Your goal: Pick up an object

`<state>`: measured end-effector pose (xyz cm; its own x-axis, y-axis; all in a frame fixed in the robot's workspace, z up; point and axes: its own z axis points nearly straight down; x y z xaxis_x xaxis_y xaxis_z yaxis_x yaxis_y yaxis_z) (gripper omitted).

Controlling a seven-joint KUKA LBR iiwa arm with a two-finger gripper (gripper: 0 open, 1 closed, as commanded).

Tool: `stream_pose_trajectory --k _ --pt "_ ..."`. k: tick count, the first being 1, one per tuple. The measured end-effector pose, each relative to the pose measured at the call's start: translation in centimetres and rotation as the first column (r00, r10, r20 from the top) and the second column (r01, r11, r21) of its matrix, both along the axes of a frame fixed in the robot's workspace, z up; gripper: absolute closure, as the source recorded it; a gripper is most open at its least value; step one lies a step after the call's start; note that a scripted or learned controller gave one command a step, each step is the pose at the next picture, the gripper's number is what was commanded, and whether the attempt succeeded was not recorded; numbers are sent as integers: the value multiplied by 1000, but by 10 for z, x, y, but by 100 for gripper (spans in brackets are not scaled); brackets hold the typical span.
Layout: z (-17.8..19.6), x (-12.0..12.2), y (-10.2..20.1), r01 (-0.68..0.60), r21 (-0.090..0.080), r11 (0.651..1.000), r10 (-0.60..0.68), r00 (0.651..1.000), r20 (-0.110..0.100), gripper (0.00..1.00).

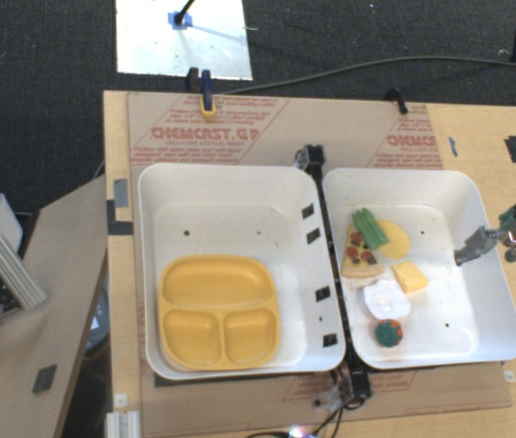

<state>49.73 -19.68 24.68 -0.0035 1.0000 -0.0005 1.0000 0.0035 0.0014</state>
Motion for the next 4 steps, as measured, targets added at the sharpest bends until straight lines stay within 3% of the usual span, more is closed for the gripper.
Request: stream_pose_trajectory --k 3,4 --pt "-159 6 5 2 1 1000 -2 1000 -2 0" --pt "-147 7 5 3 -1 1000 -3 1000 2 100"
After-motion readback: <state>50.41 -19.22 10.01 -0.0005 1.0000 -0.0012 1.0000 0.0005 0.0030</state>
